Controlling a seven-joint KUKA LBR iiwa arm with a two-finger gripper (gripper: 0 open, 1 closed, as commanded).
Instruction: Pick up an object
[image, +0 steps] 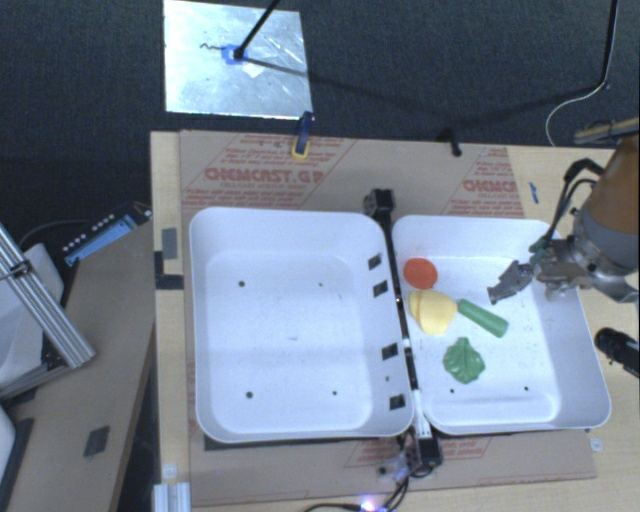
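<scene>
Nothing was picked yet: end effector (507, 284) hovered over the right bin (575, 400), apparently open and holding nothing, near the green stick (483, 317).

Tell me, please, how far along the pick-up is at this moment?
Nothing looks picked yet. The orange ball, yellow piece, green cylinder and green leafy piece all lie on the floor of the right bin. In hand: the gripper sits over that bin, just right of the cylinder, with nothing seen between its fingers. Left: closing on one object and lifting it.
</scene>
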